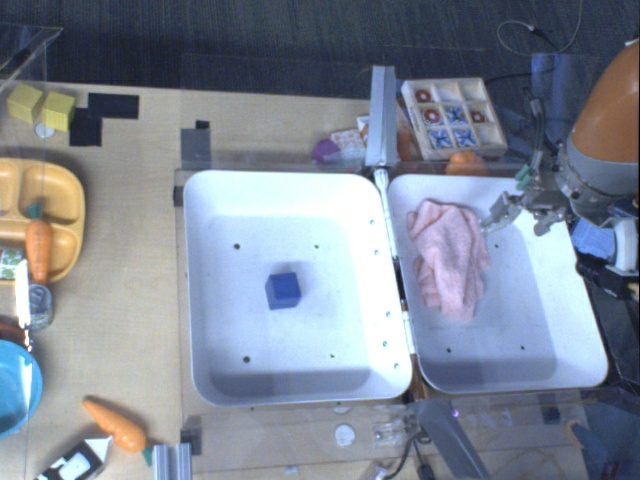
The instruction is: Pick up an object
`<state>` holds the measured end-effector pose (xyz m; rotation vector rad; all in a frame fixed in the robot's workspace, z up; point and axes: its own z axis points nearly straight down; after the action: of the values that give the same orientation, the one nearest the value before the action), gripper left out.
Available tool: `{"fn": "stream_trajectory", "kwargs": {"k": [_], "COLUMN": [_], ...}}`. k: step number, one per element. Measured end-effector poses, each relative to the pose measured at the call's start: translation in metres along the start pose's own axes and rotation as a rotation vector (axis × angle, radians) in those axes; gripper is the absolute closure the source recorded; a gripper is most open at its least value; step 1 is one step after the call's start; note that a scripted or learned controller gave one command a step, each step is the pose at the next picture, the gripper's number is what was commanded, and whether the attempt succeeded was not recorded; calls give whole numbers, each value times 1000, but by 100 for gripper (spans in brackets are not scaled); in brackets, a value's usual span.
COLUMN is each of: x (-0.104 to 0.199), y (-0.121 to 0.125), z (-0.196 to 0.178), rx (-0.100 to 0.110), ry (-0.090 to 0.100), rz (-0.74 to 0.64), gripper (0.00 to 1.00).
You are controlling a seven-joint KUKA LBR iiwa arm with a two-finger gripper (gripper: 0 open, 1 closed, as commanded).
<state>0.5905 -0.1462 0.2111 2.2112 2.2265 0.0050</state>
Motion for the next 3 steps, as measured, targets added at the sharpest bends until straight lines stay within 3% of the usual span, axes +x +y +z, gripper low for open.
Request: {"fn": "stream_trajectory", "kwargs": {"k": [1, 2, 3], "x": [-2, 38, 40], "y": [11, 6, 10], "z": [111, 117, 104], "rx": [-10, -17, -26], "ry": [-2, -4, -3], "rz": [-152, -188, -191], "gripper": [0, 0, 100]}}
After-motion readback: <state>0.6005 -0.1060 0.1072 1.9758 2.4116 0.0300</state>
